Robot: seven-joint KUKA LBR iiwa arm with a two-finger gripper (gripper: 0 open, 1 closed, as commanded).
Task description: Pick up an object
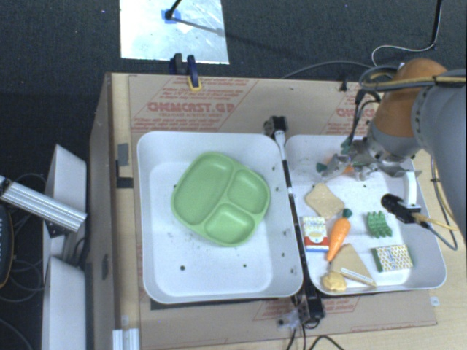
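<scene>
Resting in the left bin (157, 195), a glossy green three-compartment plate (221, 197); the right bin (430, 265) holds a tapered orange carrot (336, 237). Cardboard reads "CHEMCAST". Gripper (343, 165) grip state: cannot tell.

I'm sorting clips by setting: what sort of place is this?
Probably a robotics lab bench, not a kitchen: two white bins sit on a board with loose cables, the food such as the carrot looks like toys, and the arm's hand works over them.
</scene>
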